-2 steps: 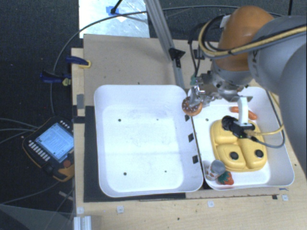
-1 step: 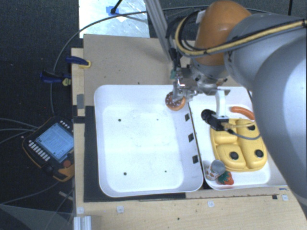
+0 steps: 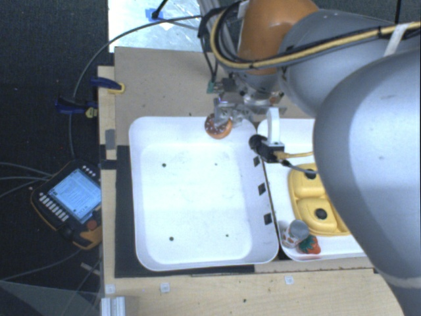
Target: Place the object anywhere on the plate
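- So, far left, off the surface (image 3: 197,84): a handheld controller (image 3: 71,199) with a lit blue screen lies on the dark floor, cables trailing around it, with blue and yellow clamps (image 3: 99,94) at the board's left edge further back.
- Next is the left bin (image 3: 191,242), white and shallow, with a few small dark dots on its floor.
- At the far rim of that bin hangs a small round brownish object (image 3: 218,126), kind of donut-looking. It sits right at the tip of the pincer (image 3: 223,114), which comes down from the wrist over the bin's far edge. The object looks held between the fingers, so I'd call the pincer closed on it, though it's small and a bit blurry there.
- Just right of that, a black fitting (image 3: 263,147) with a white bracket hangs over the divider between the two bins.
- The right bin (image 3: 289,252) holds a yellow plate-like tray (image 3: 309,203) with a black dot on it, and near the front corner a little grey and red-green item (image 3: 302,239).
- The arm (image 3: 355,78), grey with its orange band (image 3: 273,15), covers most of the right side, hiding much of the right bin.
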